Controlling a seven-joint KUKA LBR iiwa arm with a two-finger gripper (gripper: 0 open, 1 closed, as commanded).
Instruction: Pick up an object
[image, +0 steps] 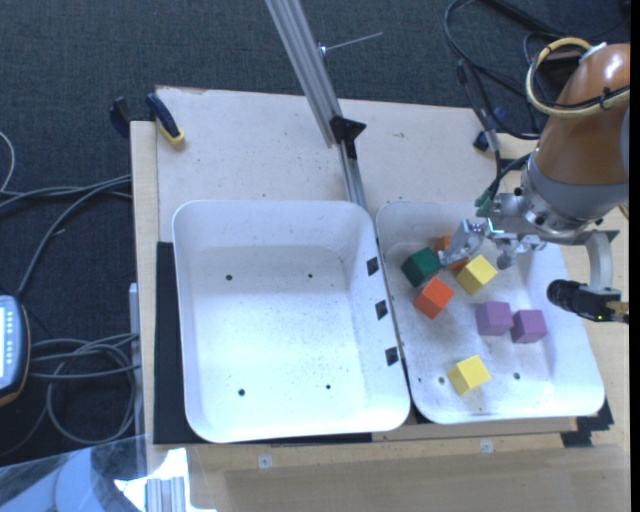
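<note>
The right bin (560, 400) holds several small blocks. A yellow cube (478, 273) lies just in front of my gripper (486, 247), which hangs low over the bin's far part with its fingers apart and nothing between them. A green cube (421, 265) and an orange cube (434, 297) sit to the gripper's left. A small orange piece (443, 243) peeks out behind the green cube. Two purple cubes (492, 317) (529, 325) lie nearer the front, and a second yellow cube (468, 374) sits near the front edge.
The left bin (200, 400) stands beside the right one, with black clips along the shared wall. A metal rail (312, 70) slants across the bench's back. A yellow-and-blue clamp (165, 118) lies at the far left corner. Cables trail over the floor.
</note>
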